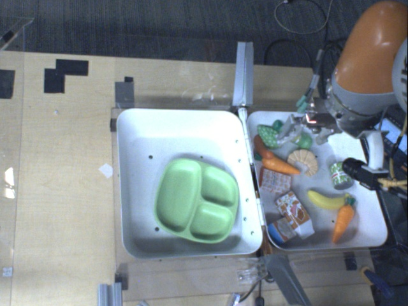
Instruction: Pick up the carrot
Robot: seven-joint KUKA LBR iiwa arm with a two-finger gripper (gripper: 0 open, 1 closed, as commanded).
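The claw (pixel 305 125) is poised over the right bin (pixel 376 234); its state cannot be told. The carrot (pixel 279 164) just below should be approached squarely across its middle.

Two white bins sit side by side on the bench. The left bin (pixel 131 190) holds a green divided plate (pixel 196 200). The right bin (pixel 376 229) holds a carrot (pixel 280 164) near its left wall, a second carrot (pixel 343 220) near the right, a banana (pixel 326 199) between them, a small can (pixel 340 174) and two small boxes. The gripper (pixel 305 125) hovers over the bin's far end, above a green toy (pixel 269 133).
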